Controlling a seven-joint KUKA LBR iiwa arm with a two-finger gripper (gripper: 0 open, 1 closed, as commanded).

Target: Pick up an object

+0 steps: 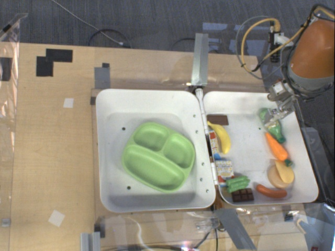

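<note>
Overhead, at a slant, one pale wooden bench (47,156) carries two shallow white plastic bins side by side. The left bin (107,192) holds one thing: a lime-green plastic plate with three compartments (158,155), lying flat and turned at an angle near the bin's middle.

The right bin (246,140) holds a scatter of toy food. Along its left wall lie one yellow plastic banana (222,137), one small dark brown rectangular block (218,120) just above it, one thin red and white packet (212,141) pressed against the wall, and one small white carton with blue and red print (224,168). Toward the front edge sit one green leafy vegetable piece (237,183), one brown chocolate bar scored into squares (242,195) touching it, and one reddish-brown sausage (270,191). On the right side lie one orange carrot with a green top (277,147) and one tan, round bread-like slice (280,174), just beside each other.

One grey robot arm with an orange band (312,54) reaches in from the right, cables looping around it. Its two-finger gripper (273,117) hangs over the bin's upper right corner, right at one green toy vegetable (276,131) (whether it touches is unclear). Whether the tool is parted or closed cannot be told, since the metal tips blur into the green piece.
</note>
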